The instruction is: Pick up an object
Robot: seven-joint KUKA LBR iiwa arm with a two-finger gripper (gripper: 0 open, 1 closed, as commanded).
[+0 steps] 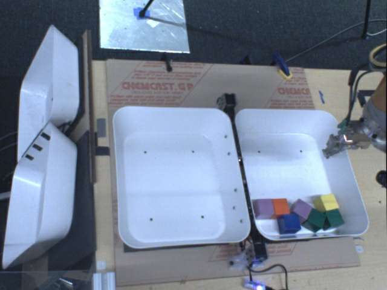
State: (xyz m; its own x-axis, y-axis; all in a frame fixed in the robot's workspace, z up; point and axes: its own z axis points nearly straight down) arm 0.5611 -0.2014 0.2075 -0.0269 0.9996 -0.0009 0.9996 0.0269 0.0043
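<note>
The fingers' state cannot be told; the gripper [334, 145] hangs over the right bin's [290, 144] far-right rim. It should target the yellow cube [329, 202], outermost in the cluster.

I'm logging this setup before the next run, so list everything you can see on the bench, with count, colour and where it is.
left bin: one, white, left half of the bench.
right bin: one, white, beside the left bin.
blocks: seven, clustered along the near edge of the right bin: two purple, one orange, one blue, two green, one yellow.
clear sheet: one, red lettering, under both bins.
metal plate: one, silver, on the dark floor behind the bench.
gripper: one, grey, over the right bin's right rim, apart from the blocks.
</note>
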